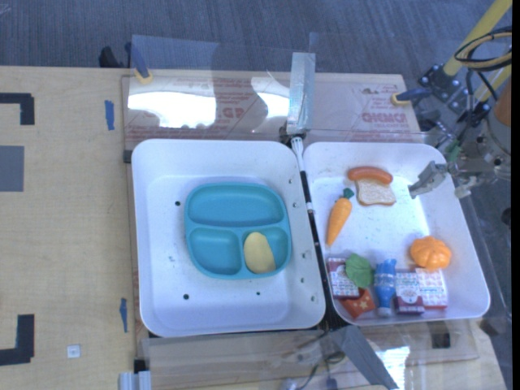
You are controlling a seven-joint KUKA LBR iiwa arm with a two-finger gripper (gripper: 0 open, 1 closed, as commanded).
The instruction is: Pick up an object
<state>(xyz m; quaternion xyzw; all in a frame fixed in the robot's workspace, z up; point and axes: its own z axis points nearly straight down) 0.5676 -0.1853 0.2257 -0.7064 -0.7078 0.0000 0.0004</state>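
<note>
The left bin (154, 218) holds a blue divided tray (231, 210) with a yellow potato (259, 253) in its lower right compartment. The right bin (467, 242) holds a carrot (339, 218), toast (376, 192), sausage (370, 174) and orange pumpkin (430, 252). The tool (435, 177) hovers at its right rim; grip state unclear.

I see bare floor mid-way in the shallow white right-hand bin (479, 283), hemmed by the orange plastic carrot (338, 218), the orange pumpkin (430, 252) and the front row of small cartons (388, 285).
</note>
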